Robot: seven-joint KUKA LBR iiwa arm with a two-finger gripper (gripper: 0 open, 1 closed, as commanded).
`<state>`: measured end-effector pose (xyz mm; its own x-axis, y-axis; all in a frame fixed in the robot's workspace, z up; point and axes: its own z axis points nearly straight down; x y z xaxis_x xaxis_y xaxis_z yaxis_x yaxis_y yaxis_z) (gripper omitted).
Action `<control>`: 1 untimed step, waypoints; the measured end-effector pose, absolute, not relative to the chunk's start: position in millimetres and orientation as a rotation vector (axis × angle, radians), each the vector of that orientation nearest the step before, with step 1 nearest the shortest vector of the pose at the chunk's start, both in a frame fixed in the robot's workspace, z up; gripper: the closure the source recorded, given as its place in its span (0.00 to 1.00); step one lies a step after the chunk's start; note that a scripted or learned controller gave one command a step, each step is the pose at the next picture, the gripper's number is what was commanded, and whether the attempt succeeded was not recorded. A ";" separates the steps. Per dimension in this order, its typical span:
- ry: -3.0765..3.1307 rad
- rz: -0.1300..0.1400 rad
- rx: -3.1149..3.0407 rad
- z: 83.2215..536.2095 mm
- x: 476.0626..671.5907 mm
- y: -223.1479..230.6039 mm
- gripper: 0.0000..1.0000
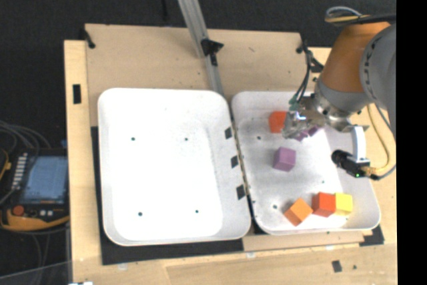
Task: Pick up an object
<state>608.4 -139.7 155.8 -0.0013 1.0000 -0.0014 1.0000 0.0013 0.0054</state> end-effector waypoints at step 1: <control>2.219 0.007 2.213 217.8 616.7 -137.0 1.00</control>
